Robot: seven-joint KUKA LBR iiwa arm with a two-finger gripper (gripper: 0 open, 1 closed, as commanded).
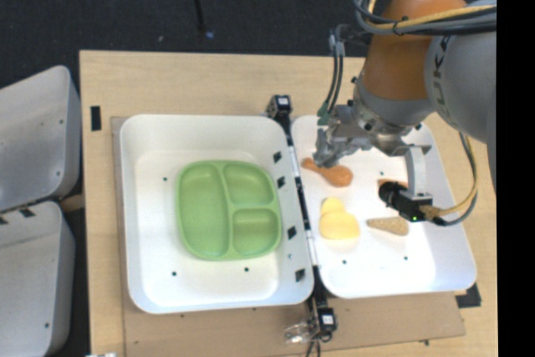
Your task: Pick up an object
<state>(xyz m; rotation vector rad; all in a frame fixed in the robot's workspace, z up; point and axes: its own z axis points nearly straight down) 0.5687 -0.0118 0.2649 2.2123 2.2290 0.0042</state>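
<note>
Nearest the camera lay the front rims of the two bins, with the bench (pixel 100 88) edge below them. Left bin (pixel 142 280) held a green tray (pixel 227 209) with three compartments, lying flat near its middle. Right bin (pixel 435 263) held the small things: a yellow lump (pixel 338 221), a tan wedge (pixel 388 226) beside it to the right, and an orange piece (pixel 333 173) shaped like a drumstick near the bin's back left.

Arm (pixel 418 38) reached in from the right, its wrist low over the right bin. Gripper (pixel 330 150) hung directly above the thin end of the orange piece, close to it or touching it; which, I could not tell. Whether the hand was apart or together could not be told either, since the wrist body hid it from above.

Orange piece looked the likely target. By its look it was a light, hard plastic toy, smooth and a bit slippery, rounded at the fat end. Taking hold across the narrow neck seemed safest to me, because the bulb could squirt out of a flat pinch. It lay close to the bin's left wall, so there was little room on that side.
</note>
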